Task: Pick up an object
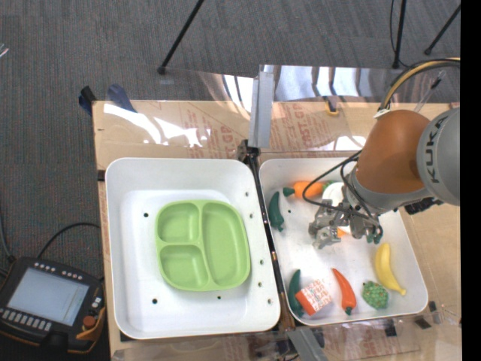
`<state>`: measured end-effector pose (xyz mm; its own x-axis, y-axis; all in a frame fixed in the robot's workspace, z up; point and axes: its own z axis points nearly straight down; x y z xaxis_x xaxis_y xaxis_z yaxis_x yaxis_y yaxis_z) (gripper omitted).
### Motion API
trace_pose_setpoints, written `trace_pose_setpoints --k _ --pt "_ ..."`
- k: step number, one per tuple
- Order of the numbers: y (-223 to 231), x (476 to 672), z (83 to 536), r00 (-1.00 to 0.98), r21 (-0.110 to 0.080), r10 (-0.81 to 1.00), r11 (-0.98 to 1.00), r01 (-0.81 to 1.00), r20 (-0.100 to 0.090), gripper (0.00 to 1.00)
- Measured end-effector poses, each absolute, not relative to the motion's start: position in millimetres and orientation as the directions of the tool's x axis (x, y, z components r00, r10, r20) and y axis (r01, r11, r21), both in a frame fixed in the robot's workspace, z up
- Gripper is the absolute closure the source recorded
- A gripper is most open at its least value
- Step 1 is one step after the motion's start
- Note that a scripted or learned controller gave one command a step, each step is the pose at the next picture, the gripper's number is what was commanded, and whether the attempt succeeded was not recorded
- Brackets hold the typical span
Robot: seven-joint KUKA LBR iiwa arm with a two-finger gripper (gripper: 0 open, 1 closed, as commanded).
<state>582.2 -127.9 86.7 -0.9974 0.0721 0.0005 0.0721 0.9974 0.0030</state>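
Arm reaching into the right bin [409,254].
The gripper [328,232] is hovering mid-bin; its finger state is impossible to tell.

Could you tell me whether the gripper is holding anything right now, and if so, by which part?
It cannot be told: the gripper sits low in the right bin, with nothing visibly held.

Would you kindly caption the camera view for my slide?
Gripper lowered among toy foods in the right bin; green tray in the left bin.

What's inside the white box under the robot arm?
The right bin holds a banana, carrot, red pepper, broccoli and more. The arm hides part of it.
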Motion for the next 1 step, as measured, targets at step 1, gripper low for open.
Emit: trace_pose_setpoints --k 1 --pt "-128.5 582.2 87.1 -0.997 0.002 0.072 0.997 0.072 0.0 0.0"
